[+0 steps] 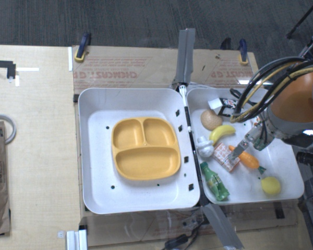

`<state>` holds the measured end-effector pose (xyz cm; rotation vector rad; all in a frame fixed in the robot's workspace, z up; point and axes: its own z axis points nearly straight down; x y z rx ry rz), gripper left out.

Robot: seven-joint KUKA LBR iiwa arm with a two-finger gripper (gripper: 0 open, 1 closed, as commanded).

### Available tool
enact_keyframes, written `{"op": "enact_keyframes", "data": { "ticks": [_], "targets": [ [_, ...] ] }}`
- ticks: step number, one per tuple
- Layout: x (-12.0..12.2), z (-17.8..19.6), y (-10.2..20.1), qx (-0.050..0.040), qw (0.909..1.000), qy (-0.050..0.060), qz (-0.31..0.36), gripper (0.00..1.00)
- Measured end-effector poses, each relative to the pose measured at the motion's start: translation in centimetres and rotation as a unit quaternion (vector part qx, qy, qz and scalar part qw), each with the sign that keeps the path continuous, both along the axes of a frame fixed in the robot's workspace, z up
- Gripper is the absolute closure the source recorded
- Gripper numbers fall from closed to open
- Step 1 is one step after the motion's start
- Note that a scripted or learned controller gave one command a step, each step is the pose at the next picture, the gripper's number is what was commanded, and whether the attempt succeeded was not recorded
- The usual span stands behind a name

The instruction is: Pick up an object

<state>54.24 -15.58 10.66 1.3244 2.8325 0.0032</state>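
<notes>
The right bin (pixel 289 191) holds several small items: a yellow banana (pixel 221 133), a brown potato-like piece (pixel 211 120), an orange carrot (pixel 249 160), a pinkish box (pixel 225 157), a yellow lemon (pixel 271 185), a green packet (pixel 215 181) and a white piece (pixel 204 148). My gripper (pixel 241 149) reaches in from the right and points down-left. Its tip is low over the spot where the carrot meets the pinkish box. The tip looks narrow and partly blends with the carrot. I see nothing lifted off the bin floor.
The left bin (pixel 94 139) holds a yellow divided plate (pixel 145 148). A grey divider (pixel 185 56) stands behind the bins, between them. Black and yellow cables (pixel 261 87) loop over the right bin's back corner. A small black-and-white packet (pixel 223 104) lies at the back of the right bin.
</notes>
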Motion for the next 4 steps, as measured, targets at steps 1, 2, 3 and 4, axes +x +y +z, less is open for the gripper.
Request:
{"op": "enact_keyframes", "data": {
  "ticks": [1, 2, 3, 4],
  "targets": [
    [0.1, 0.9, -0.1, -0.0004, 1.0, -0.001, -0.001, 1.0],
    [0.1, 0.9, -0.1, -0.0005, 1.0, -0.001, -0.001, 0.0],
    [1.0, -1.0, -0.2, 0.0003, 0.9999, 0.004, 0.016, 0.0],
    [1.1, 0.0, -0.1, 0.0008, 0.9999, 0.002, 0.015, 1.0]
  ]
}}
